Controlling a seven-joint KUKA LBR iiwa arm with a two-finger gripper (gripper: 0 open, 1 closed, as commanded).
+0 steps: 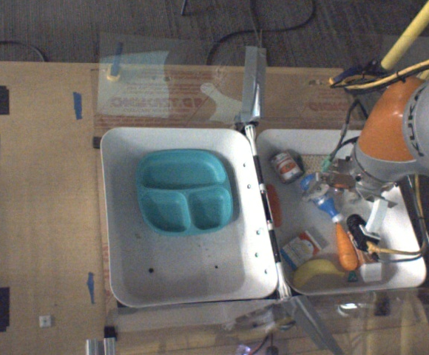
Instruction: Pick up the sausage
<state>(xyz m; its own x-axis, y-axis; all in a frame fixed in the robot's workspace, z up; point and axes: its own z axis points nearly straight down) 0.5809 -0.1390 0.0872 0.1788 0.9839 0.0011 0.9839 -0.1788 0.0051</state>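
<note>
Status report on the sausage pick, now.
Gripper low in right bin, fingers unreadable. Sausage at bin's left wall, not held, apart from gripper. Nothing between them; can just above.

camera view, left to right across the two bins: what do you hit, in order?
Left bin → teal divided tray → red sausage against the right bin's left wall → small can → carrot → arm's orange band. The clutter around the gripper overlaps too much to order.
</note>
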